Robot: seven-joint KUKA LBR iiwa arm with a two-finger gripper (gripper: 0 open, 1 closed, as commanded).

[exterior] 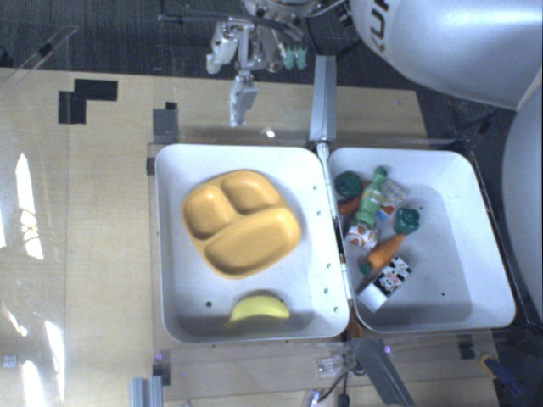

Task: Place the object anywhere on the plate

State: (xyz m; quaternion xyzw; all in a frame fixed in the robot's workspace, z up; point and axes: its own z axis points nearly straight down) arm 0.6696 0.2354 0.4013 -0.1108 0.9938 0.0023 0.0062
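Observation:
A yellow plate [242, 223] with three compartments lies in the middle of the left bin [174, 253]. A small yellow banana-shaped object [258, 309] lies on the bin floor just in front of the plate, close to the near wall and apart from the plate's rim. My gripper [243, 102] hangs high beyond the far edge of the left bin, above the bench, well away from both the plate and the yellow object. Nothing shows in it.
The right bin [462, 253] holds several small items along its left side: a green bottle [371, 197], a carrot [386, 248], two teal pieces, a small can and a black-and-white box [388, 281]. A metal divider [321, 108] stands between the bins at the back.

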